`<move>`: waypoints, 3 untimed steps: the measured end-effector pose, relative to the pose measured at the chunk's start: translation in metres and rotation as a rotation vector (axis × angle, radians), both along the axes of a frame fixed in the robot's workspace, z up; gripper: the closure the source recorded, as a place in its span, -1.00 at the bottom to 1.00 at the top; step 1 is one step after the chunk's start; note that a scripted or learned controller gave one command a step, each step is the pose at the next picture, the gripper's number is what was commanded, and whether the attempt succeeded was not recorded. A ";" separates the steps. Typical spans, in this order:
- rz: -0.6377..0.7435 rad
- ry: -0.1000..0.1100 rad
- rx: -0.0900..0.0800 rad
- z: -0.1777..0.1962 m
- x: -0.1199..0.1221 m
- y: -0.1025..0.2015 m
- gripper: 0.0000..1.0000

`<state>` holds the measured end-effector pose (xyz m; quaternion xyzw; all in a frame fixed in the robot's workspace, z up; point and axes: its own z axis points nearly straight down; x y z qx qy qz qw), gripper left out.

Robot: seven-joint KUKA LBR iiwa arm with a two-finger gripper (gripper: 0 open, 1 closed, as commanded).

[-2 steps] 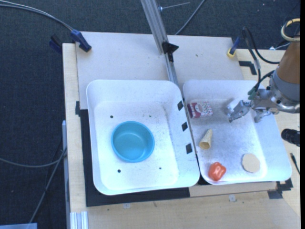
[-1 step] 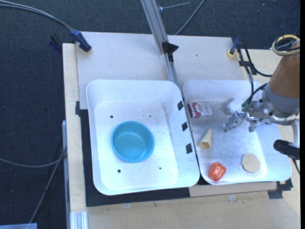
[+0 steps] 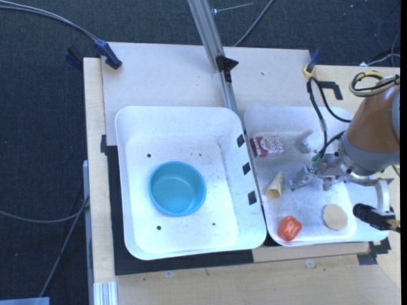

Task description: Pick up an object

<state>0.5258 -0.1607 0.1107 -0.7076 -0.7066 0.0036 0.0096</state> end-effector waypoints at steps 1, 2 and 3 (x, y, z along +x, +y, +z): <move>0.000 -0.013 -0.002 0.017 0.004 0.000 1.00; 0.002 -0.025 -0.009 0.064 0.006 -0.005 1.00; 0.003 -0.025 -0.009 0.098 0.008 -0.005 1.00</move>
